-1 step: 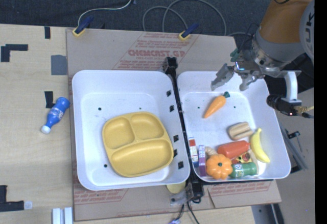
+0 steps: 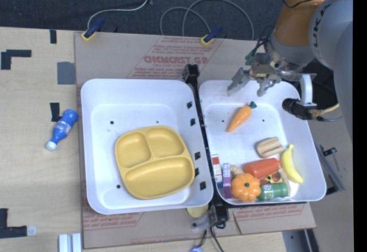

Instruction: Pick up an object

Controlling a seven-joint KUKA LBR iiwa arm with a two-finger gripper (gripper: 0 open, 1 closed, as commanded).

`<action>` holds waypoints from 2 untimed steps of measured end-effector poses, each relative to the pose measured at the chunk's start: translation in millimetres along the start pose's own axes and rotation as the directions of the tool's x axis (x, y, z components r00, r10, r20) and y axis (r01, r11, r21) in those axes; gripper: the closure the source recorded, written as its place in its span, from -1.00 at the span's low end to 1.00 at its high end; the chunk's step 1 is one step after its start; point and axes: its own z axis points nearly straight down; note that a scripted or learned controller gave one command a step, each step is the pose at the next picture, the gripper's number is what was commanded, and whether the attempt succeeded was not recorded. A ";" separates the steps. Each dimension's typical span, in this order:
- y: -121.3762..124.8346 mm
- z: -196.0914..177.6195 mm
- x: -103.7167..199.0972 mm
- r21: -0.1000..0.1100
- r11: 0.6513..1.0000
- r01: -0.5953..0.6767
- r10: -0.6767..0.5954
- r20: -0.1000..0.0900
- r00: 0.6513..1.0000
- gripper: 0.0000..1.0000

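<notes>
My gripper (image 2: 250, 86) hangs over the back of the right bin (image 2: 226, 97), its two fingers spread apart and open with nothing between them. An orange toy carrot (image 2: 239, 117) with a green top lies just in front of the fingers, apart from them. Near the bin's front right corner sit a bread roll (image 2: 269, 146), a yellow banana (image 2: 292, 164), a red sausage-like piece (image 2: 262, 167), a small orange pumpkin (image 2: 246, 186) and a green bottle (image 2: 274, 190). A red and white box (image 2: 217, 167) rests by the left wall.
The left bin (image 2: 100, 107) holds a yellow divided tray (image 2: 153, 161). A blue and white bottle (image 2: 62, 128) lies on the bench left of the bins. Cables loop behind the bins. The grey arm with its orange band (image 2: 301, 4) fills the upper right.
</notes>
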 end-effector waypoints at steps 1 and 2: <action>-0.8 125.6 -31.7 -0.001 1.000 -0.003 0.003 -0.001 1.000 -1.00; -16.0 123.9 15.0 -0.013 1.000 0.002 -0.002 0.004 1.000 -1.00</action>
